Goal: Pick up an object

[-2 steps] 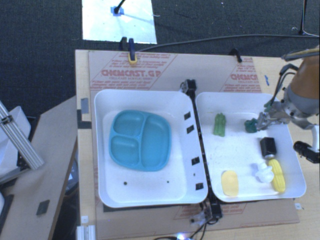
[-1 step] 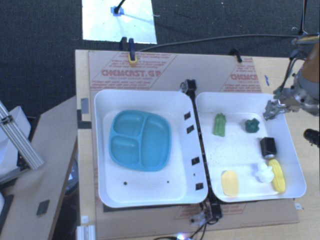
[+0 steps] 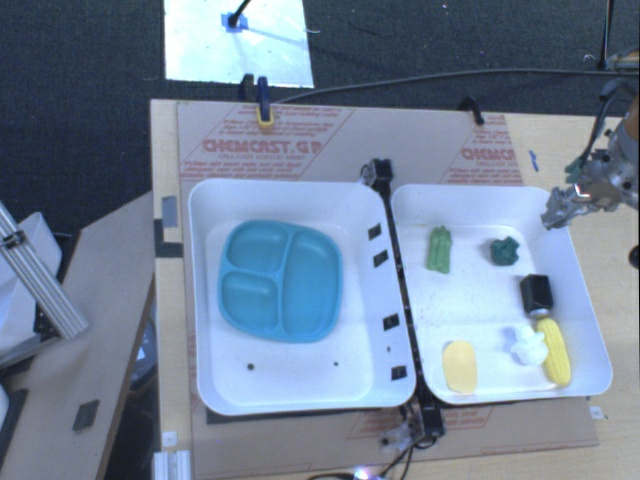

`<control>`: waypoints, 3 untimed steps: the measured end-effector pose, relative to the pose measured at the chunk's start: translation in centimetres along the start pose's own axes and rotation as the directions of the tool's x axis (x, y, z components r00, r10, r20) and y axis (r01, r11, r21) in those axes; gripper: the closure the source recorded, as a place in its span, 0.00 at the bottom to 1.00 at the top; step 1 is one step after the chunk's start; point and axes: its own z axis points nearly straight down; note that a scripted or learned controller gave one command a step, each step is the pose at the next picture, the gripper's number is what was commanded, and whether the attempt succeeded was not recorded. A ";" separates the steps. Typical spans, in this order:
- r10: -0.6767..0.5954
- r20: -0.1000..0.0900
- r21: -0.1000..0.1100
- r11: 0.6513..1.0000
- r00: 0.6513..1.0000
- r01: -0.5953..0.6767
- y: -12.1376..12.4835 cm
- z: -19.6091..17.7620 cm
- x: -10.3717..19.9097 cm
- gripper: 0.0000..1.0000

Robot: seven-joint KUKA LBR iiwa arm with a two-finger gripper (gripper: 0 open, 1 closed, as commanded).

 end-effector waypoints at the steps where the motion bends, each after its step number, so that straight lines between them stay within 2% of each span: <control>1: -0.003 -0.002 0.003 1.000 1.000 0.003 1.4 -0.2 5.4 1.00; 2: -0.004 -0.003 0.003 1.000 1.000 0.004 2.2 0.4 11.6 1.00; 3: -0.003 -0.003 0.004 1.000 1.000 0.003 2.4 -0.2 16.5 1.00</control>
